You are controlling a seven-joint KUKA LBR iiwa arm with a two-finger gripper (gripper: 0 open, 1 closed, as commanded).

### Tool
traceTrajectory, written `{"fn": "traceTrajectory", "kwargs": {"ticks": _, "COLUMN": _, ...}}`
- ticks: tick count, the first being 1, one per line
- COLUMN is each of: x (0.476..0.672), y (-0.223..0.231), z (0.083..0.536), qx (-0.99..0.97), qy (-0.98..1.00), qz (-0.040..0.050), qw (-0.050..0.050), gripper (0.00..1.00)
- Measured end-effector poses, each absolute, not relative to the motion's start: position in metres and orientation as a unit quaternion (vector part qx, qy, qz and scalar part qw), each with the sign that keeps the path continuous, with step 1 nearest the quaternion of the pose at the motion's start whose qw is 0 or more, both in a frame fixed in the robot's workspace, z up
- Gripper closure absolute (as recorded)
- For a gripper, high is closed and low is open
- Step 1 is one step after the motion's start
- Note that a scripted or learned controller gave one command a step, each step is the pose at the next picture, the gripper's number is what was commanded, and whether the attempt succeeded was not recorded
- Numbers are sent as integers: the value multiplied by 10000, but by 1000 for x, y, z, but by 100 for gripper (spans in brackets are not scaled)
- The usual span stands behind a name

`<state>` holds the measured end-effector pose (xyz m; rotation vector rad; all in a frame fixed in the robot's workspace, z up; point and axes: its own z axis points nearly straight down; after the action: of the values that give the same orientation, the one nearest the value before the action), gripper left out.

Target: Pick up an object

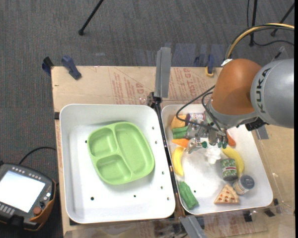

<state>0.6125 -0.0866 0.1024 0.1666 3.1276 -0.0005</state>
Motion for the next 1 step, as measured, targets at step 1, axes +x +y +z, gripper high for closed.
{"fn": "traceTrajectory", "kwargs": {"ticks": 1, "x": 612, "y": -86, "z": 102, "qx": 529, "qy": 9986, "qz": -1, "qw": 40, "gripper": 0}}
